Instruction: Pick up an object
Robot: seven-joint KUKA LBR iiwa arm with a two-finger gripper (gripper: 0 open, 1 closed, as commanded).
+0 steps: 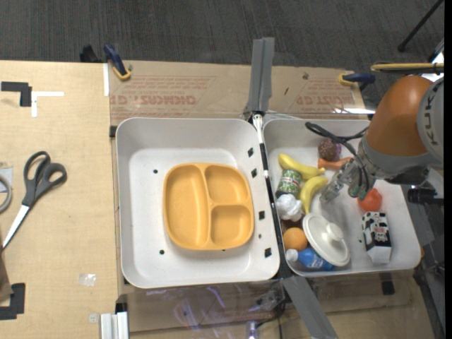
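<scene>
1. Setting. Two shallow white bins sit side by side on the desk [56,246]. The left bin [134,210] holds an orange divided plate [209,206]; the right bin [404,256] is crowded with small objects. A pair of scissors [35,182] lies on the desk, well apart from both bins.

2. Arm. The arm, with its orange band [395,122], reaches into the right bin. The gripper [344,183] hangs low over the bin's middle, near the bananas [305,179] and an orange-red object [370,200]. Whether the jaws are spread or clenched cannot be told; nothing is visibly held.

3. Candidate objects. All lie in the right bin: a green can [289,183] touching the bananas, a white crumpled ball [288,206], an orange [295,239], a grey lid [326,239] partly over a blue item [311,261], a cow-print carton [376,236] and a dark round fruit [328,149].

4. Handling, as a judgement. The bananas, nearest the jaws, look light and probably smooth toys; the curved body may slip, so a grip across the middle seems best. The carton offers flat sides and stands clear of its neighbours. The lid looks thin and flat, hard to pinch from above.
</scene>
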